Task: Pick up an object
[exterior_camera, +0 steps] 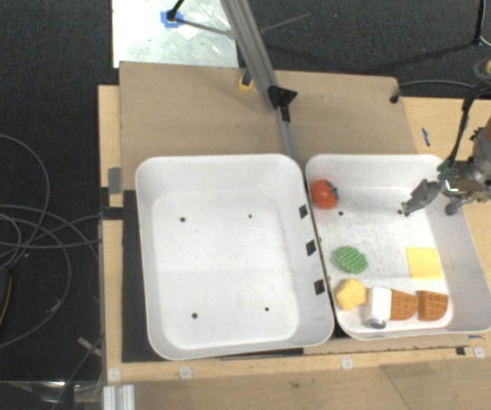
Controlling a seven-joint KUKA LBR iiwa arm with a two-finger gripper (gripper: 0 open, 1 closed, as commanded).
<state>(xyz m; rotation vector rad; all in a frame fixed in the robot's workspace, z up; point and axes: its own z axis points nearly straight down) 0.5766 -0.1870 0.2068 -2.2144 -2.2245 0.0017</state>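
Flat yellow square block [423,262], lying in the right-hand white bin [471,267] near its right wall, sits just toward the camera from the pincer [432,196], whose fingers are spread apart and grip nothing.

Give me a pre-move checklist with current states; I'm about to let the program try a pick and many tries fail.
1. Objects within the right bin: ok. Tomato, green piece, yellow block, waffles all lie inside.
2. End effector over the right bin: ok, near its far right side.
3. End effector carrying nothing: ok, nothing shows between its fingers.
4. Target directly under the end effector: not ok, bare floor there; yellow block is nearest.
5. Near-edge items separated: not ok, they crowd together.
6. Fingers open: cannot tell.
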